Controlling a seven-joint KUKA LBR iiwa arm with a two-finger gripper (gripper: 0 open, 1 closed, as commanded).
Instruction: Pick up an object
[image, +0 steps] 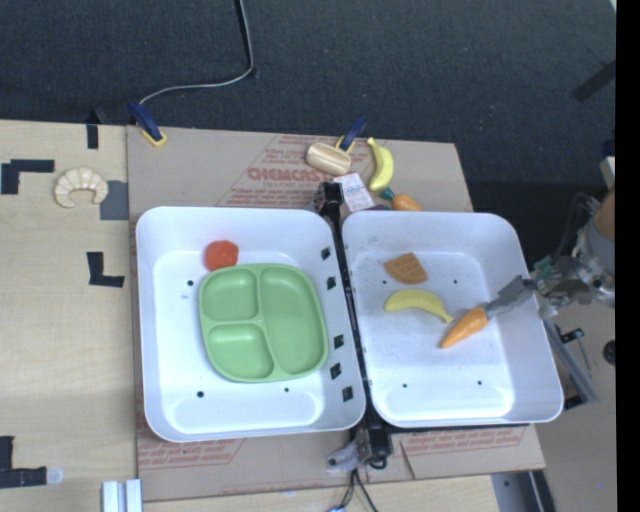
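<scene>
The gripper (503, 297) is seen low over the right edge of the right bin (520, 385), its tip at the thick end of an orange carrot (463, 327); whether the fingers are spread or closed on the carrot cannot be told. The carrot is laid at a slant near that edge, just beside a yellow banana (418, 304), and a brown wedge (406, 268) is set nearer the far edge. Bare floor is left along the near edge of this bin. In the left bin (160, 400), a green divided plate (264, 322) is placed centrally, with a red piece (222, 254) touching its far left corner.
</scene>
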